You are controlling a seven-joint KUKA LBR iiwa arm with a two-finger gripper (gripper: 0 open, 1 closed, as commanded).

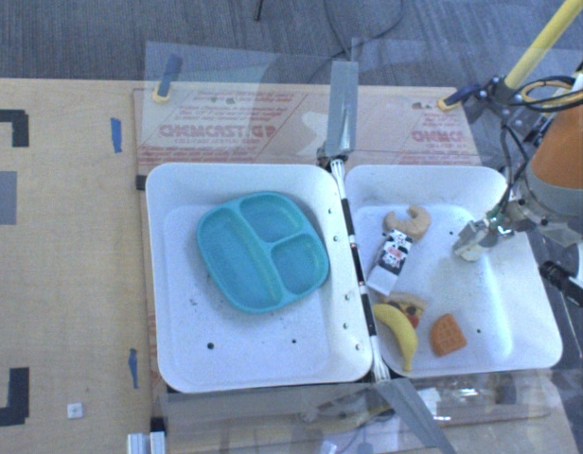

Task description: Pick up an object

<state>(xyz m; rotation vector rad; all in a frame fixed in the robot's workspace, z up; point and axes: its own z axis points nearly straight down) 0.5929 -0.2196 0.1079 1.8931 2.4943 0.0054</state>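
Observation:
In the right bin (519,348) lie a tan croissant-shaped piece (409,221), a small black-and-white carton (390,255), a yellow banana (398,333) with a brown bit beside its top, and an orange waffle-like piece (448,335). My gripper (473,243) hangs over the bin's upper right part, to the right of the croissant piece and the carton. Its fingers (465,246) point down and left, with nothing visible between them. The arm's orange band sits at the far right edge.
The left bin (178,348) holds a teal divided plate (263,250). A metal divider (353,282) runs between the bins. Cables and a yellow pole (547,34) stand at the upper right, behind the right bin.

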